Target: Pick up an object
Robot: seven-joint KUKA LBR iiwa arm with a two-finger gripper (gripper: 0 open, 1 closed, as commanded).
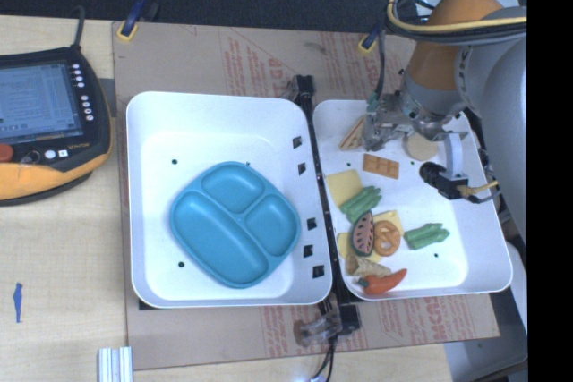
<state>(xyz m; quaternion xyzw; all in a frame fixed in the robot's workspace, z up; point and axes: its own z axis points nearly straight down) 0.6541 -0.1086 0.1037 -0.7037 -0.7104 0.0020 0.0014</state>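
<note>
My gripper (pixel 378 131) hangs low over the far end of the right bin (pixel 488 268), reaching in from the right. Just left of it lies a tan wedge (pixel 351 137); whether they touch is unclear. A pale round cookie (pixel 419 147) sits right of the gripper. In front of it lie an orange waffle piece (pixel 380 165), a yellow cheese slice (pixel 342 186) and a green pea pod (pixel 360 202). Nearer the front are a watermelon slice (pixel 363 233), a pretzel (pixel 388 236), a green vegetable (pixel 426 235) and a red chili (pixel 385 283).
The left bin (pixel 152 130) holds a blue divided plate (pixel 235 224). A black-clipped divider (pixel 312 192) separates the bins. A tablet-like pendant (pixel 45 116) rests on the bench at far left.
</note>
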